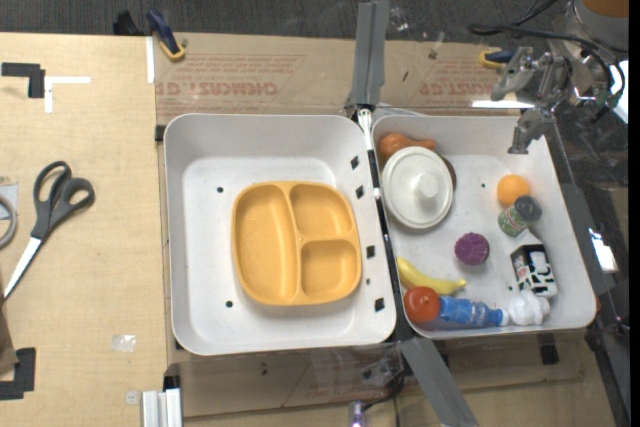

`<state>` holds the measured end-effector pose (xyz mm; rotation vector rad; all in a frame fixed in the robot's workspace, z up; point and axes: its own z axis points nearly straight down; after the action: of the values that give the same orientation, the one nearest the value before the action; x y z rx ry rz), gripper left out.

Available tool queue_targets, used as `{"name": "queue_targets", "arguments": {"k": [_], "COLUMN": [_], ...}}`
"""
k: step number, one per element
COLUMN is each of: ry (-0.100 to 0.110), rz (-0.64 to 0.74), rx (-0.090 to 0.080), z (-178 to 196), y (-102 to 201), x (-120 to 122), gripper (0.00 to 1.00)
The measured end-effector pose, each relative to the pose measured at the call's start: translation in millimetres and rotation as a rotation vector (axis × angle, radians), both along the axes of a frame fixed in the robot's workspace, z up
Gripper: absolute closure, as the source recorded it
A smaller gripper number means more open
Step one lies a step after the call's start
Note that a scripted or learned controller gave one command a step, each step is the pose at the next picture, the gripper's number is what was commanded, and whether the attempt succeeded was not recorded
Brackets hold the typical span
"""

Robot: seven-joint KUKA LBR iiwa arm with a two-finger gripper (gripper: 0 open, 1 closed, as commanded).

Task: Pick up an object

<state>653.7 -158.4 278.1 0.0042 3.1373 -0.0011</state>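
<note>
The gripper [522,130], fingers apart and holding nothing, hovers above the smooth round orange ball [513,189].

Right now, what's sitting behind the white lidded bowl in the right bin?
An orange fruit-like object pokes out behind the white lidded bowl, against the bin's back corner. The bowl covers most of it, so its full shape stays hidden.

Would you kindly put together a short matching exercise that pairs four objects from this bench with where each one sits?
Things:
1. yellow divided tray
2. scissors
3. purple object
4. orange ball

Places:
A. on the wooden bench, left of both bins
B. right bin, near the right wall
C. middle of the left bin
D. right bin, below the white round lid

Pairs: 1-C, 2-A, 3-D, 4-B
</note>
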Motion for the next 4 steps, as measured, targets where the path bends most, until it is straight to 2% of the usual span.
{"name": "queue_targets", "arguments": {"k": [1,2,3,4], "ry": [-0.001,-0.001,-0.004,-0.006], "rz": [-0.12,-0.163,-0.128,-0.189], "rx": [0.0,0.004,-0.001,0.0], "z": [-184.3,-184.1,-183.2,-182.1], "y": [-33.6,-60.0,-62.8,-62.7], "x": [-42.3,-64.8,-42.4,-32.6], "gripper": [0.0,0.0,0.0,0.0]}}
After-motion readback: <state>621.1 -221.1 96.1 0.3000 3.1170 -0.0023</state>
